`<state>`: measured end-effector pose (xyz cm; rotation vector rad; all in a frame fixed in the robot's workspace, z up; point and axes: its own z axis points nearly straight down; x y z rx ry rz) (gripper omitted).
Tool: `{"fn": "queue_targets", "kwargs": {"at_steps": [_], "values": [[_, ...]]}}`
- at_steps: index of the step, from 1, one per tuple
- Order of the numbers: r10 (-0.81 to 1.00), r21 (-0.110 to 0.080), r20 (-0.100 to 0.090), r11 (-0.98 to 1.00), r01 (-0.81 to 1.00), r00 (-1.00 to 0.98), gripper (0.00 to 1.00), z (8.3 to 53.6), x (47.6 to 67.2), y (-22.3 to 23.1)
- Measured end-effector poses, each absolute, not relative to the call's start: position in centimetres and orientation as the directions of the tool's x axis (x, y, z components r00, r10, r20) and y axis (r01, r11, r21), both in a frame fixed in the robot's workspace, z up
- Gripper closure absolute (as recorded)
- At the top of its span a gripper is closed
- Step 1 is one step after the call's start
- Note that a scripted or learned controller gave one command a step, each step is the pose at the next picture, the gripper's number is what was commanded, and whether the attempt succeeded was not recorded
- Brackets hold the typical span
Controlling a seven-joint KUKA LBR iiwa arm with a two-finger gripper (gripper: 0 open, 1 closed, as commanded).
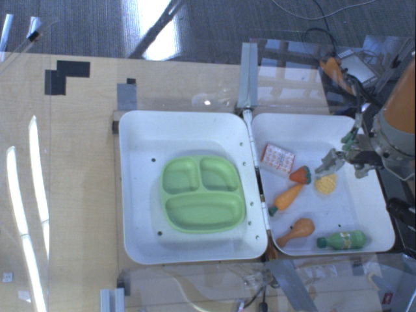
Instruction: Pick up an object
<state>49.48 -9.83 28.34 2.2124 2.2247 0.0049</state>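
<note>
The right bin [364,203] holds several small objects. A red-and-white box [278,158] lies near its left wall, with a small red-orange piece [299,174] beside it. Below them lie an orange carrot [288,199], a tan gourd-shaped toy [296,231] and a green bottle [342,240] on its side. A yellow lump [325,184] sits mid-bin. My gripper [344,166] hangs just above and to the right of the yellow lump, open, with nothing between its fingers.
The left bin [136,174] holds a green divided plate [203,195]. A metal divider [247,83] runs between the bins at the back. Cables and clutter [338,70] lie behind the right bin. The arm's body [400,129] overhangs the right bin's right edge.
</note>
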Motion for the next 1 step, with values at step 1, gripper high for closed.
{"fn": "queue_targets", "kwargs": {"at_steps": [1], "values": [[0.999, 0.003, 0.000, 0.036, 0.999, -0.036, 0.00, 20.37, 54.59, -8.77]]}}
